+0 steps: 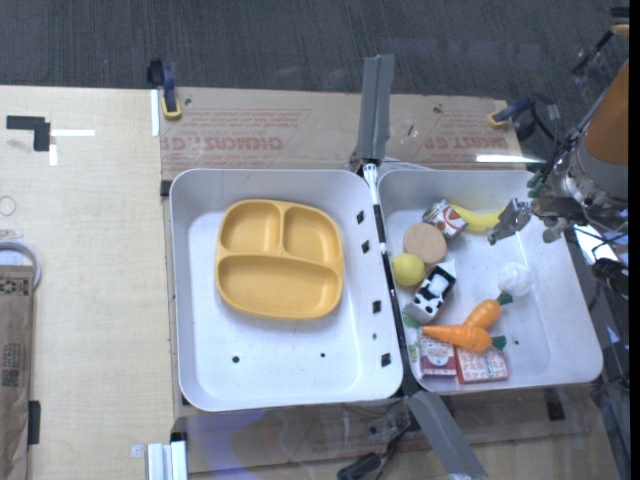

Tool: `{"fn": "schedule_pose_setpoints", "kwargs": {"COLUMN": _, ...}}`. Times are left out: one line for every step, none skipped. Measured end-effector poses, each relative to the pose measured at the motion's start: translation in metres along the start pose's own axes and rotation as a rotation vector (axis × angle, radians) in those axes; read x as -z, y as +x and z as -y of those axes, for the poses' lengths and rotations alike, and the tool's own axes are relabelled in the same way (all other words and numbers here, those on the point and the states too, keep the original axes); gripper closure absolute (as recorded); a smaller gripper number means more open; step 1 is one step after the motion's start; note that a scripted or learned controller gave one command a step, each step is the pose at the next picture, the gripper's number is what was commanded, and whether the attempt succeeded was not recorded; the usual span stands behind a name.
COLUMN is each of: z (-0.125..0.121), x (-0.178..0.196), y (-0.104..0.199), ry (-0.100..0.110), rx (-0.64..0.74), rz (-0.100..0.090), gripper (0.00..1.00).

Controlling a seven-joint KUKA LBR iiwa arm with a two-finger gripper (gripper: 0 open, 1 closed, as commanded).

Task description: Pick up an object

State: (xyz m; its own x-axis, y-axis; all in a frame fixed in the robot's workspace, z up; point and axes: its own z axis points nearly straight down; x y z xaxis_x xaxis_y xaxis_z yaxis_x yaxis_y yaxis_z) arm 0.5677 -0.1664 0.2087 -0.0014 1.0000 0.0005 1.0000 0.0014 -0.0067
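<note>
Camera view: surface (80, 268) was light wood, two white bins sat side by side on it. Left bin (200, 358) held a yellow divided plate (281, 259), three compartments, lying flat toward the bin's upper middle. Right bin (560, 348) held the clutter, all bunched in its left half. Banana (478, 217) lay near the top, a small red-and-white carton (443, 218) touching its left end. Tan round disc (425, 242) sat just below the carton, a lemon (407, 269) touching its lower left, right by the bin wall. Black-and-white cow-patterned toy (433, 291) sat just under the lemon and disc. Orange carrot (470, 328) lay below the toy, tilted, its tip up to the right near a small white crumpled thing (514, 279). Red-and-white flat packet (463, 364) lay at the bottom, the carrot's lower end over its top edge. Arm came in from the right, orange band at the frame edge. Claw (531, 222) was over the right bin's upper right part, just right of the banana's end, fingers apart with nothing between them, not touching any object; height above the bin floor could not be told
</note>
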Motion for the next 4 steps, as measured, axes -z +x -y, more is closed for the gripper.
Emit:
{"fn": "schedule_pose_setpoints", "kwargs": {"z": -0.089, "x": -0.086, "y": -0.012, "ry": -0.001, "rx": 0.067, "rz": 0.001, "gripper": 0.00}}
{"fn": "schedule_pose_setpoints", "kwargs": {"z": -0.093, "x": -0.117, "y": -0.037, "ry": -0.003, "rx": 0.009, "rz": -0.004, "gripper": 0.00}}
{"fn": "schedule_pose_setpoints", "kwargs": {"z": -0.076, "x": -0.041, "y": -0.003, "ry": -0.003, "rx": -0.076, "rz": 0.001, "gripper": 0.00}}
{"fn": "schedule_pose_setpoints", "kwargs": {"z": -0.093, "x": -0.118, "y": -0.033, "ry": -0.004, "rx": -0.106, "rz": -0.001, "gripper": 0.00}}
